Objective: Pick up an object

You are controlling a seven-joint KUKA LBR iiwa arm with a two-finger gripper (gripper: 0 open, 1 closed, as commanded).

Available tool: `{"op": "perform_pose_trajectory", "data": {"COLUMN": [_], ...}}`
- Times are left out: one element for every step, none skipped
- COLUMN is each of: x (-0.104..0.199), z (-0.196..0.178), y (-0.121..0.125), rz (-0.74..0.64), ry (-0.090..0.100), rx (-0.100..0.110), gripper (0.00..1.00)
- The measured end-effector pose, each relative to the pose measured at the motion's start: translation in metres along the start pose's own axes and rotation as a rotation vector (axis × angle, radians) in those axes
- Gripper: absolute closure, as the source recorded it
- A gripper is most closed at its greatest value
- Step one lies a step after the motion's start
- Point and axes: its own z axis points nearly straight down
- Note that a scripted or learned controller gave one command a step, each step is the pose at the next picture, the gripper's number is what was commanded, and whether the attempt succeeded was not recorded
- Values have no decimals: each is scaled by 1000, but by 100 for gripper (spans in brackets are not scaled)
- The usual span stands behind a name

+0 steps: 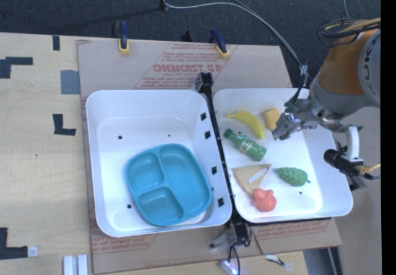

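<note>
While the arm [356,76] reaches in from the right, its gripper [286,126] hangs over the upper part of the right bin [337,206], just beside a small yellow-orange piece [270,117] — whether they touch cannot be told. Nothing is visible between the fingers, and whether they stand open or closed cannot be made out from this angle.

Six things lie in that bin. A banana [246,122] sits near the upper left, with the yellow-orange piece just to its right. Below the banana a green bottle [245,144] lies on its side, tilted, its cap toward the bin's left wall. Lower down a pale wedge [250,176] rests near the left wall, and a red strawberry [264,200] lies just below it, touching or nearly so. A bumpy green fruit [291,175] lies to the right of the wedge, apart from it.

Beside it, the left bin [102,113] holds one thing: a blue tray [167,184] with three compartments, lying in the lower half and slightly turned.

Both bins rest on a cardboard sheet [167,63] on the counter [34,169]. Red print on the cardboard above the bins reads roughly "CHEMCAST G.P." — smaller lines around it are too blurred to read. Two clamps [123,38] with yellow tips grip the sheet's far edge.
</note>
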Motion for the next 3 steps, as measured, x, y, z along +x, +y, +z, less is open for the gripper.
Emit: {"op": "perform_pose_trajectory", "data": {"x": [0, 46, 106], "z": [-42, -31, -28], "y": [0, -12, -27], "rz": [0, -2, -4], "ry": [0, 1, 1], "rx": [1, 4, 4], "gripper": [100, 100, 100]}}
